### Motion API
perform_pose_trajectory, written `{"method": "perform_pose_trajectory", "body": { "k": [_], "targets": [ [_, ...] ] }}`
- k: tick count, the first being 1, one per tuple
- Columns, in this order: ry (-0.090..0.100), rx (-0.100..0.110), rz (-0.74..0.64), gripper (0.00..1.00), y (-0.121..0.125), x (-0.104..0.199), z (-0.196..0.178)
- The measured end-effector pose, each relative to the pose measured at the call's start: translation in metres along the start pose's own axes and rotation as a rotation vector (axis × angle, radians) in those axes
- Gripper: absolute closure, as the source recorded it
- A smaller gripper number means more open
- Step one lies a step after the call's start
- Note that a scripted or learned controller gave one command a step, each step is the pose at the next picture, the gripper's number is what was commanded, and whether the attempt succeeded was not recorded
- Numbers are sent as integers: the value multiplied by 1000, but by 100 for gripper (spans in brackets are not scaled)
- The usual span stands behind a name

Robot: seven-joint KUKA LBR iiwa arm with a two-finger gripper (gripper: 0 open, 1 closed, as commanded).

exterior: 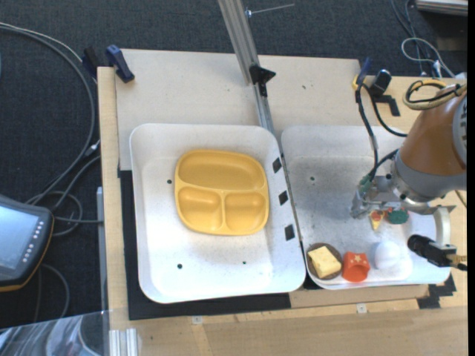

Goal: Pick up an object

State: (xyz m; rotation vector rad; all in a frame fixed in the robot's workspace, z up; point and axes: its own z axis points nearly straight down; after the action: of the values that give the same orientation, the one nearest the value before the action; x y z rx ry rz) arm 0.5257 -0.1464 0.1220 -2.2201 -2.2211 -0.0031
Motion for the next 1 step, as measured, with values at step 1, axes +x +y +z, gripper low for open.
{"method": "perform_pose_trajectory", "body": {
  "k": [1],
  "targets": [
    [-4,-7,-2,100,3,4,-64]
  ]
}}
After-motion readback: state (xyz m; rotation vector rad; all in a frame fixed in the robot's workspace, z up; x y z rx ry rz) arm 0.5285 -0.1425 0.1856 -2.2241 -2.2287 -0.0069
